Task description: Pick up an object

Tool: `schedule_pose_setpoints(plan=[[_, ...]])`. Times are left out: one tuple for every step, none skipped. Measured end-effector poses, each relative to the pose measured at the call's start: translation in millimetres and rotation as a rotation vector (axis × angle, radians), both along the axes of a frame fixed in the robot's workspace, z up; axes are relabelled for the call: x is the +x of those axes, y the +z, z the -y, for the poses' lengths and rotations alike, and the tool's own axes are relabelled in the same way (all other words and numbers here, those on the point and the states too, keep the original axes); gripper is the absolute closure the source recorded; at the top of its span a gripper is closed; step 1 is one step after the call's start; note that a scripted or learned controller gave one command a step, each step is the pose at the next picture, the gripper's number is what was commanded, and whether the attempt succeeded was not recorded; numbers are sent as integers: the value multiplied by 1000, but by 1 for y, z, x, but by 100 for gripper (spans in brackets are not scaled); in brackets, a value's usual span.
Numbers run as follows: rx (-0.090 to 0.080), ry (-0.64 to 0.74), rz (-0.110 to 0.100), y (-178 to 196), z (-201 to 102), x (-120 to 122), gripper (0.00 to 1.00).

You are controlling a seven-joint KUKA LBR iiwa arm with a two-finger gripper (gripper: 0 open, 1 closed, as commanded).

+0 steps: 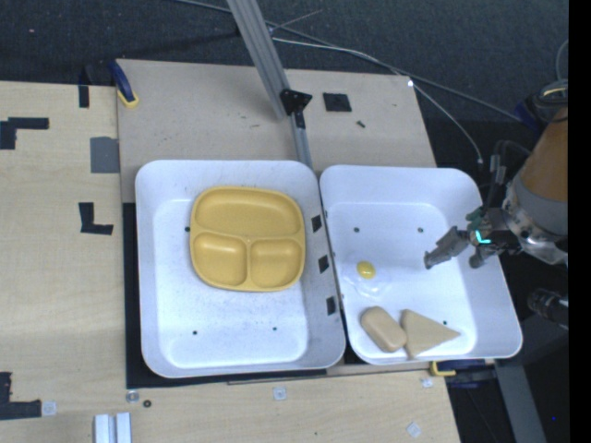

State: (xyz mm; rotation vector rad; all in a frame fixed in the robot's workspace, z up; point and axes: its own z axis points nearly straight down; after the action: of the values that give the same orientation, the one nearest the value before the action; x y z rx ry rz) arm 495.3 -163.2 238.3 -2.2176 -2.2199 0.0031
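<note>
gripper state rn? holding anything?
Gripper: open, holding nothing, above the right bin, apart from the yellow ball.

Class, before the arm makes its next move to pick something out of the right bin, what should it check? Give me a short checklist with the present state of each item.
1. Something to pick lies in the right bin: ok; small yellow ball, tan oval piece and tan wedge.
2. Gripper is over that bin: ok, near its right side.
3. Gripper is free of any object: ok, nothing between its fingers.
4. Ball stands apart from other things: ok.
5. Oval piece and wedge are apart enough to grasp singly: not ok, they lie right beside each other; touching or not, cannot tell.
6. Yellow divided plate is out of the way: ok, in the left bin.
</note>
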Motion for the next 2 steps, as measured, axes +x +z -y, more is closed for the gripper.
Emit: schedule_pose_setpoints(plan=[[-1,0,2,1,0,1,0],[0,-1,-2,-62,-5,-2,0]])
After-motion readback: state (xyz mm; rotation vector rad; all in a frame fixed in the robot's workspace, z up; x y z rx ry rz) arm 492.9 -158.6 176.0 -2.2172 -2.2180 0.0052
